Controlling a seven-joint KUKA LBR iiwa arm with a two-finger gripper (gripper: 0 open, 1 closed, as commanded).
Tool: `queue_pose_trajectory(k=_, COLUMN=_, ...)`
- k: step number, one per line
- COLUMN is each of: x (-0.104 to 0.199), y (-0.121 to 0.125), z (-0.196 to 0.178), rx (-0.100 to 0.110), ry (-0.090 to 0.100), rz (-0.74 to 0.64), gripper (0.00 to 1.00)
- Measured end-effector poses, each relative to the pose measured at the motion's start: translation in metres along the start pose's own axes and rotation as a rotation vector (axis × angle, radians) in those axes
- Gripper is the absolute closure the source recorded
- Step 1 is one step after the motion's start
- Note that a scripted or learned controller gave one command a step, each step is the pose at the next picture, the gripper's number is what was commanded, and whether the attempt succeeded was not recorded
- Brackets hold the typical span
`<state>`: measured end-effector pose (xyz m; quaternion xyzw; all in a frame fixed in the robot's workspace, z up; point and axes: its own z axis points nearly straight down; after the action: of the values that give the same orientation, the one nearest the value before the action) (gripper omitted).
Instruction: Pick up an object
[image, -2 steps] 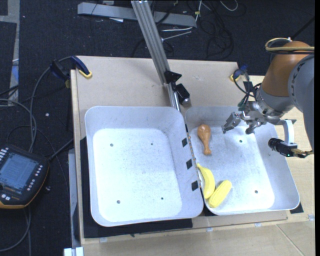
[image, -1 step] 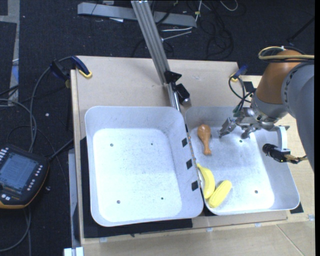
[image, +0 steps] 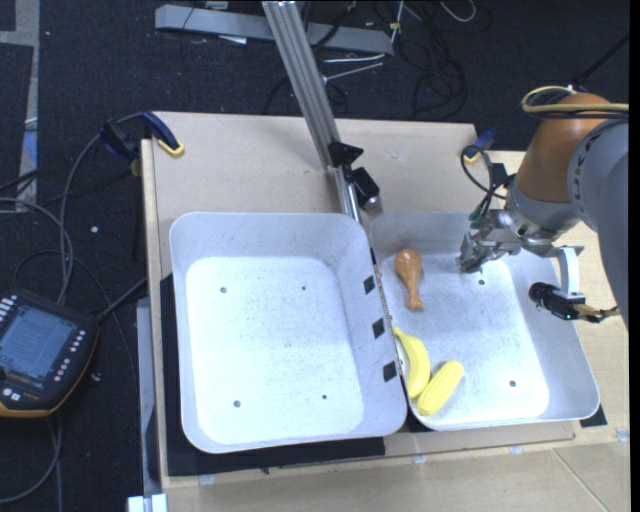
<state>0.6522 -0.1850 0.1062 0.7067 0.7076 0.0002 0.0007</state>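
In the right bin (image: 530, 345) lie a brown chicken drumstick (image: 408, 276) near its back left, a yellow banana (image: 412, 362) against its left wall, and a yellow lemon-like piece (image: 440, 387) beside the banana at the front. My gripper (image: 472, 262) hangs low over the back of the right bin, to the right of the drumstick and apart from it. Its dark fingers point down at the bin floor. Nothing shows between them.
The left bin (image: 270, 335) sits beside the right one, with a raised divider edge between them. A slanted metal pole (image: 310, 85) rises from the back of the bench. Cables and a pendant (image: 35, 350) lie off the bench at left.
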Motion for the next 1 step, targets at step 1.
queue_pose_trajectory(k=1, x=0.0094, y=0.0032, z=-0.0487, rx=-0.003, ry=0.0, rz=0.0, gripper=1.0)
